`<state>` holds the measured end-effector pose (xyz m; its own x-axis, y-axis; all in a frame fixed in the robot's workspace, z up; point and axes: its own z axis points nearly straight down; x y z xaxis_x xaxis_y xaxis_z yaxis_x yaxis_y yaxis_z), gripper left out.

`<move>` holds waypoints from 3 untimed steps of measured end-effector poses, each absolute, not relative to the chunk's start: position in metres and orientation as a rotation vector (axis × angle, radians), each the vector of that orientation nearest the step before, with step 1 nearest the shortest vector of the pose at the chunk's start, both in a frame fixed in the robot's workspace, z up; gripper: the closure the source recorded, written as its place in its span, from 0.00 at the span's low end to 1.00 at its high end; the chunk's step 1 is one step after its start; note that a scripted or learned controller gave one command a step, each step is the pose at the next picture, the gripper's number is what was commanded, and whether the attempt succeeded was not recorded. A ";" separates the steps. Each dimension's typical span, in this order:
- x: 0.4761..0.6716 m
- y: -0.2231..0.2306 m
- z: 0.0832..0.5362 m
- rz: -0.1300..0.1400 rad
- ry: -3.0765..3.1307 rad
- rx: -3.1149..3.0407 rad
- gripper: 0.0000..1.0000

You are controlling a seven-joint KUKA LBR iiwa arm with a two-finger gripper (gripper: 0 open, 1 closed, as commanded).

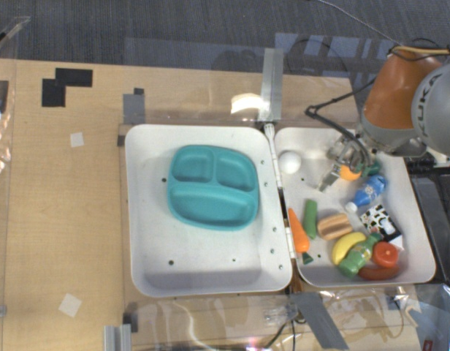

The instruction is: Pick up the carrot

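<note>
The carrot [297, 229] lies against the right bin's [422, 265] left wall, long axis running near-to-far, well down-left of the gripper [340, 168], whose opening I cannot tell

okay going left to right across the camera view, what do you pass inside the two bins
teal divided plate → white ball → carrot → green cucumber → hot dog → blue bottle → tomato
</note>
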<state>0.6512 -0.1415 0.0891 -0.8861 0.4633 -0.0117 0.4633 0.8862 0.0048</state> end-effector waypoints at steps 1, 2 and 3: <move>0.644 -0.161 0.088 0.004 2.861 1.273 0.00; 0.647 -0.160 0.102 0.007 2.856 1.258 1.00; 0.647 -0.159 0.101 0.007 2.858 1.257 0.00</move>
